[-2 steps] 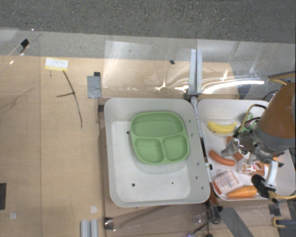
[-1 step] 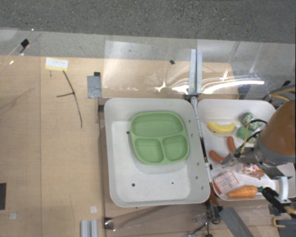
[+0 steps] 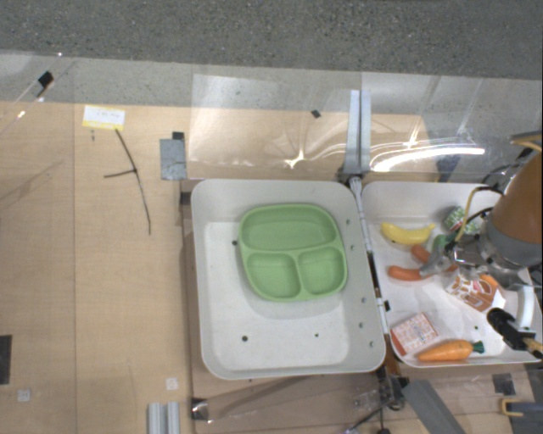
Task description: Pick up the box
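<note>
Box (image 3: pixel 414 332) lies flat near the carrot (image 3: pixel 445 350), probably light, stiff cardboard, best pinched across its short sides. Gripper (image 3: pixel 447 254) finger state can't be told.

A pale wooden bench (image 3: pixel 85 280) spreads left; grey speckled floor (image 3: pixel 271 25) runs along the far side, glare on clear sheeting (image 3: pixel 280 127).

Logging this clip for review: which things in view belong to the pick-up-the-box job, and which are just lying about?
Job:
- box, near the front of the right bin
- gripper, farther back above that bin

Lying about:
- banana
- carrot
- green plate, in the left bin
</note>
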`<action>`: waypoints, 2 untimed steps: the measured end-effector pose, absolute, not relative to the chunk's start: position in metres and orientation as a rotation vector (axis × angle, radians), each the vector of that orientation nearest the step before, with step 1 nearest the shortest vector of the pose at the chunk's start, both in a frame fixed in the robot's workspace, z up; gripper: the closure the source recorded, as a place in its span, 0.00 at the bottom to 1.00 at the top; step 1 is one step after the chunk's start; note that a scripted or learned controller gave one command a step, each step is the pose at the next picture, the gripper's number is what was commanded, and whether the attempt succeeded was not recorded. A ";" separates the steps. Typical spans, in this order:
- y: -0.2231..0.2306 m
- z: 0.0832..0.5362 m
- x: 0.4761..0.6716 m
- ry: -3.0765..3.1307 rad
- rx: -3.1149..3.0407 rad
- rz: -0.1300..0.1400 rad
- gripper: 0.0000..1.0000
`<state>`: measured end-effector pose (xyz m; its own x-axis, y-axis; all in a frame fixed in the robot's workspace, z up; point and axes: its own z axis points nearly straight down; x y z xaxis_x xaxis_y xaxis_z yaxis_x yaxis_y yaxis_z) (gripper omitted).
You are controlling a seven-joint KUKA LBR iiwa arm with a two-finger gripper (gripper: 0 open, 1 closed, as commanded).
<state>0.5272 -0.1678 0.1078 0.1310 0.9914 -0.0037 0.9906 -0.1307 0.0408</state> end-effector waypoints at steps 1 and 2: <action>-0.179 0.108 0.500 1.961 2.399 0.042 0.00; -0.184 0.122 0.502 1.949 2.390 0.044 1.00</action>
